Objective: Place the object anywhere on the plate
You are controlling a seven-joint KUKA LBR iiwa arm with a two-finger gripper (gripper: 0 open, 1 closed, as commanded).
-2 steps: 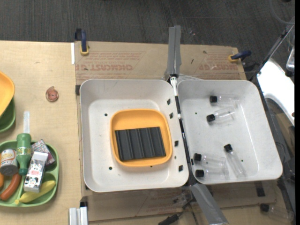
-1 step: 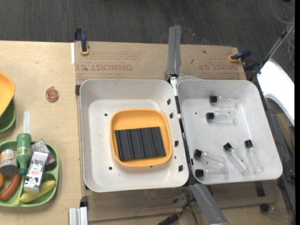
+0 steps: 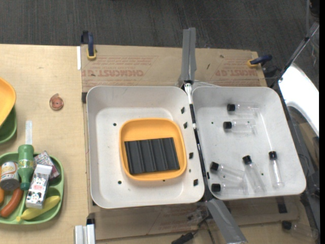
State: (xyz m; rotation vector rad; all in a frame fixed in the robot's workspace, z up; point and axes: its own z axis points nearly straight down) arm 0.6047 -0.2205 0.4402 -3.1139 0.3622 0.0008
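An orange plate (image 3: pixel 152 124) with rounded corners lies in the middle of the left white bin (image 3: pixel 104 136). A dark grey ribbed rectangular block (image 3: pixel 152 155) lies flat on the plate, inside its rim. The right white bin (image 3: pixel 264 141) holds several clear vials with black caps. One vial (image 3: pixel 238 127) lies near the bin's middle, another vial (image 3: pixel 274 168) at the right, and a third vial (image 3: pixel 227 188) near the front left corner.
A green tray (image 3: pixel 53 200) of toy food and a bottle stands at the bench's front left, with an orange bowl (image 3: pixel 5 103) behind it. A small pink disc (image 3: pixel 57 102) lies on the wood. Clamps (image 3: pixel 89 46) hold cardboard behind the bins.
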